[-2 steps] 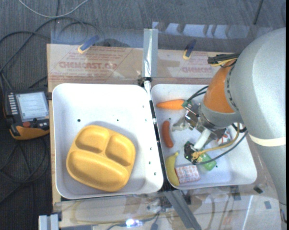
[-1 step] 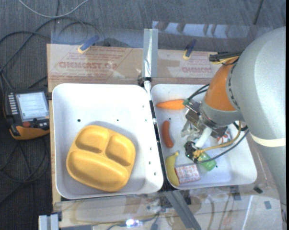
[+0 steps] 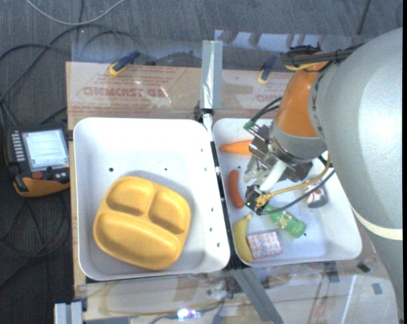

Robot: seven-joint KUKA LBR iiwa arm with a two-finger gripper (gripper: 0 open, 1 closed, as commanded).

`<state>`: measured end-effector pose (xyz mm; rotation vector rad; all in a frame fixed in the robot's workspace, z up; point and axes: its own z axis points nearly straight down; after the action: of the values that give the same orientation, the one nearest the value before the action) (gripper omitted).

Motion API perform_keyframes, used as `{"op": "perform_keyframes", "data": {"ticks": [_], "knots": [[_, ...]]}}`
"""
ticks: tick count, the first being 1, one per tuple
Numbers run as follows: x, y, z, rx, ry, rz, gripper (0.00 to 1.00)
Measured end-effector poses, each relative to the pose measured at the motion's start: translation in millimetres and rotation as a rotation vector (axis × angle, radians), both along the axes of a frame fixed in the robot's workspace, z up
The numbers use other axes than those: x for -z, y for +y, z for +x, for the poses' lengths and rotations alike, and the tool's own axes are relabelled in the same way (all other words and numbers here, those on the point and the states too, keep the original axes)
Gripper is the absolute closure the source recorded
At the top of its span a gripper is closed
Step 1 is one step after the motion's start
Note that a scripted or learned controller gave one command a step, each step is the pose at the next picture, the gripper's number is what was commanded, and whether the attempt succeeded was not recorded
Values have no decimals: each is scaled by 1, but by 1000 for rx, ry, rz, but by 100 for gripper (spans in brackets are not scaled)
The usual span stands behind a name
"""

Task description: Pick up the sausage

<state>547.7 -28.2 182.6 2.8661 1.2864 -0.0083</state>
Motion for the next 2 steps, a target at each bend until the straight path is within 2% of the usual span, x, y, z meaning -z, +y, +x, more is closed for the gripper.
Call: {"op": "perform_keyframes", "data": {"ticks": [1,2], "knots": [[-50,-62,-29,-157,-1,0,100],[-26,-37,-3,-465,0,4,100]]}}
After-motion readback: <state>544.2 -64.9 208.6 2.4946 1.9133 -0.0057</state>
